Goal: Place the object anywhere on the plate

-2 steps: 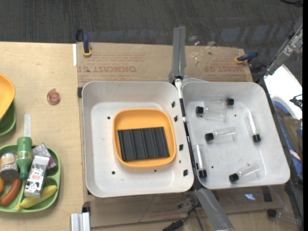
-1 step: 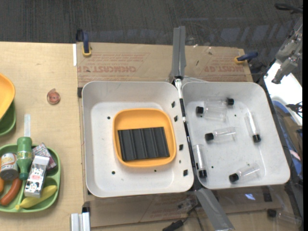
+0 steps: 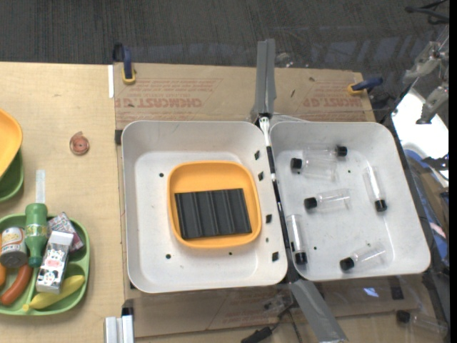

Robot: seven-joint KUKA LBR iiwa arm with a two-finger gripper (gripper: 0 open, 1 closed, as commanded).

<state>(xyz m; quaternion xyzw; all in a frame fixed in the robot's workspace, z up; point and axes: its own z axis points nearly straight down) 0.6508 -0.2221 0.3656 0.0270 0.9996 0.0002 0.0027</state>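
1. Two shallow white plastic bins sit side by side on the tabletop (image 3: 57, 106); I see the left bin (image 3: 143, 263) and the right bin (image 3: 400, 191) touching along a central hinge line.
2. In the left bin lies a squarish orange plastic plate (image 3: 214, 176), and a dark grey ribbed rectangular block (image 3: 214, 214) rests flat on it, slightly toward the near side.
3. The right bin holds several clear plastic vials with black caps, scattered well apart: one near the top (image 3: 318, 163), one in the middle (image 3: 328, 200), one along the right side (image 3: 374, 188), one against the left wall (image 3: 294, 238) and one near the lower edge (image 3: 364, 256). There may be more; the clear plastic is hard to read against the white.
4. I cannot tell the state of the tool from this view.
5. On the left of the tabletop stands a green sectioned tray (image 3: 68, 291) of toy food, including a green bottle (image 3: 36, 231).
6. A small pink round thing (image 3: 79, 144) lies alone, beside the left bin but apart from it.
7. A brown cardboard sheet (image 3: 193, 91) lies under both bins.
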